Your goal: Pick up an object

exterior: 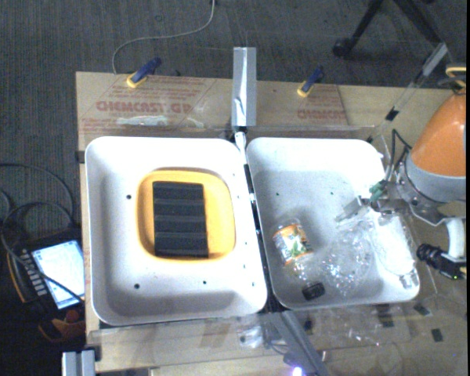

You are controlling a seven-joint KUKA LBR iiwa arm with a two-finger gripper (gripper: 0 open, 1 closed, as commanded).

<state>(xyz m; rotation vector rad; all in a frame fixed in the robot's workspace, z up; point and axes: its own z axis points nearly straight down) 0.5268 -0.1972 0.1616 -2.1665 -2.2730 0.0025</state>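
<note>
Gripper (370,200) of the grey-and-orange arm reaches over the right bin's (313,159) far-right side, beside crumpled clear plastic (352,249); whether it is spread or pressed together cannot be told. An orange-labelled bottle (291,243) lies near the bin's middle, a small black object (313,291) below it. A yellow tray (186,215) sits in the left bin (110,210)

Both bins are white: the left bin (110,233) carries a yellow tray (146,218) with a black ribbed block (179,218) on it. In the right bin (313,171) lie an orange-and-green labelled packet (291,241), clear crinkled plastic (348,257) and a small black piece (313,291). The arm (446,143) is orange over grey.
</note>
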